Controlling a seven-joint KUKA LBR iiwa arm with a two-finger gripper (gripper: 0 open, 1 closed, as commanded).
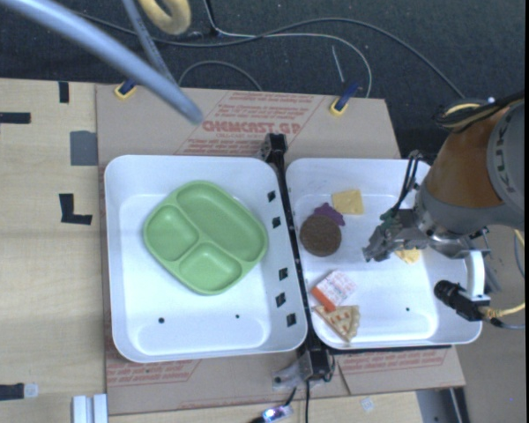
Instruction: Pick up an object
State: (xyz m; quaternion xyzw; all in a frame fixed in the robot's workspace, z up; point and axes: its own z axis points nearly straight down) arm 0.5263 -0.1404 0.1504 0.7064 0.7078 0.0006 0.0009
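Observation:
The right bin (379,329) holds several small food items. A brown round cookie-like piece (320,234) lies near its left wall with a purple piece (328,211) just above it. A yellow cheese square (348,202) sits farther back. A red and white wrapped piece (333,289) and a tan waffle-like wedge (343,321) lie near the front. My gripper (383,243) hangs low over the middle right of this bin, beside a small yellow piece (410,255). Nothing shows between its fingers.
The left bin (132,324) holds a green divided plate (205,236). A black divider (286,254) runs between the bins. The orange and grey arm (472,179) covers the right bin's right edge. Cables and a grey pole (88,33) cross the back.

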